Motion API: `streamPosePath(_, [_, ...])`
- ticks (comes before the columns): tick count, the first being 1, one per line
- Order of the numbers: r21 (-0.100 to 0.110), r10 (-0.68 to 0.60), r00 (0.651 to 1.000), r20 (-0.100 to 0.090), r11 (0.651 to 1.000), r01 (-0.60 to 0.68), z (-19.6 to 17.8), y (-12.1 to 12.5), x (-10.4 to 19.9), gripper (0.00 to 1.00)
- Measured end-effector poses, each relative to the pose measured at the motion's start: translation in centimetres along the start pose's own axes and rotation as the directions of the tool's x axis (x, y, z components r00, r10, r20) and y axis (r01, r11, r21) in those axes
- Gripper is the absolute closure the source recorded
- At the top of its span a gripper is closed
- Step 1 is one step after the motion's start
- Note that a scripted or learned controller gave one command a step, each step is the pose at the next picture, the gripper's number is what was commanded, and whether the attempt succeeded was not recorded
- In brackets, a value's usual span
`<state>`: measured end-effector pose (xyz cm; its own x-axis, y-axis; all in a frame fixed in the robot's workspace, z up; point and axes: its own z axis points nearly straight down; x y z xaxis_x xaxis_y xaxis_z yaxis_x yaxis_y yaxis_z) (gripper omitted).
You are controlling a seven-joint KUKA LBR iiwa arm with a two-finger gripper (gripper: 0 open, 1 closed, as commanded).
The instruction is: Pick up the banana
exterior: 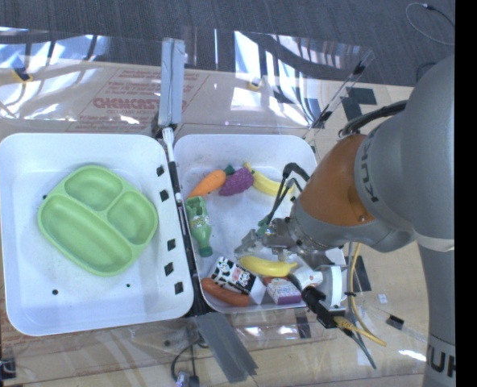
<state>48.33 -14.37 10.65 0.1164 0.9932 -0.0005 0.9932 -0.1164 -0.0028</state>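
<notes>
The gripper (pixel 264 244) hangs low over the right bin (pixel 192 153), and its fingers are tangled in with the metal of the wrist, so I cannot tell how they stand. Right under them, touching or nearly so, lies a banana (pixel 264 265), yellow and curved, stretched out sideways. A second yellow banana-like piece (pixel 264 182) sits farther up the bin from the fingers, beside a purple bunch of grapes (pixel 237 181) and an orange carrot (pixel 208 182). Off to the fingers' left stands a green bottle-shaped toy (pixel 197 223). Below them, toward the near edge, a black-and-white carton (pixel 233 277) lies on a red sausage-like toy (pixel 225 295), with a small pink-and-white box (pixel 284 291) just beside it. Well away to the left, in the left bin (pixel 13 240), rests a green divided plate (pixel 98 218). Behind the fingers rises the arm (pixel 400 176), grey with its orange band.
</notes>
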Motion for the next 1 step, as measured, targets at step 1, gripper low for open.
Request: streamPosePath(1, [-0.002,-0.225,0.974,-0.001,0.974,0.225,1.47,-0.49,-1.35,0.00])
